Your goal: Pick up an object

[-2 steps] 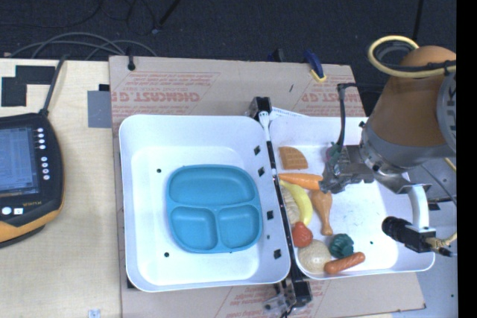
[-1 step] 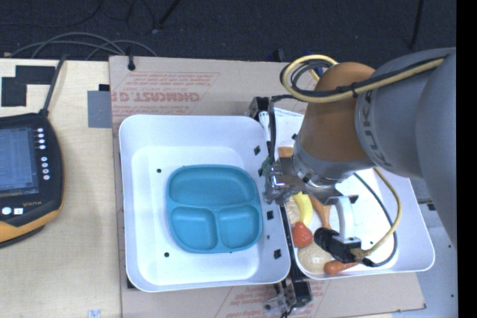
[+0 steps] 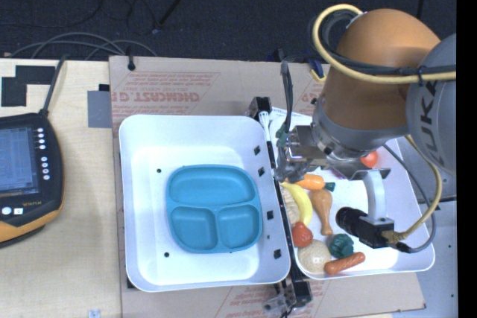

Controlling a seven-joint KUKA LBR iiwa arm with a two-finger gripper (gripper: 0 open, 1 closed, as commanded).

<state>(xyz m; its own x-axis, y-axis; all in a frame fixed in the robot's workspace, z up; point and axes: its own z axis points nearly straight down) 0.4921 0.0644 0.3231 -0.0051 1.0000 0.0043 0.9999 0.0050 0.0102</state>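
Yellow banana (image 3: 299, 199), a chicken drumstick (image 3: 322, 206) and an orange carrot (image 3: 311, 181) crowd the right bin (image 3: 417, 194) just beneath the tool (image 3: 298, 153), whose state I cannot tell, so it should descend straight over one piece, avoiding the bin wall.

Arm reaching in from the right, wrist low at the bench's right side

The grey arm (image 3: 440, 108) enters from the right edge and bends downward, its broad orange band (image 3: 380, 71) facing the camera and hiding most of the wrist beneath. A yellow-sheathed cable loops over the band's top and another trails down the arm's right side. The gripper (image 3: 292, 149) projects left from under the grey wrist housing; its fingers are too hidden to read.
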